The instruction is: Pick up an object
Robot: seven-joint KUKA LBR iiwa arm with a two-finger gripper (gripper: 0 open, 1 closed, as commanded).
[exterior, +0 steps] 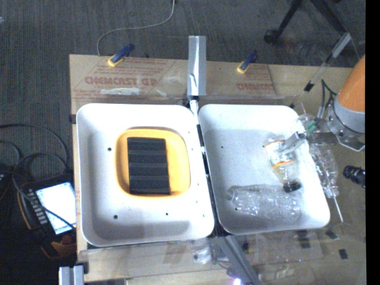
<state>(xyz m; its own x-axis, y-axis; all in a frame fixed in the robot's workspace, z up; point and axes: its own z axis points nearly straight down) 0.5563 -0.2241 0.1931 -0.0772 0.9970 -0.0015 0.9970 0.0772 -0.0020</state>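
My gripper point(295, 140) reaches in from the right over the upper right part of the right bin point(237, 129). It hangs just above a small clear packet with an orange label point(279, 157), which lies crumpled on the bin floor. Whether it touches the packet is unclear. A clear plastic bottle point(261, 200) lies on its side along the bin's near wall, with a small black cap point(291, 187) at its upper right end. In the left bin point(95, 159) a yellow rounded block with a black ribbed top point(148, 165) lies flat in the middle.
Clear crumpled plastic point(324, 166) lies over the right bin's right rim. Two blue and yellow clamps point(120, 54) point(247, 60) hold the board behind the bins. A metal post point(196, 70) stands between the bins at the back. Cables and a tablet point(53, 203) lie at the left.
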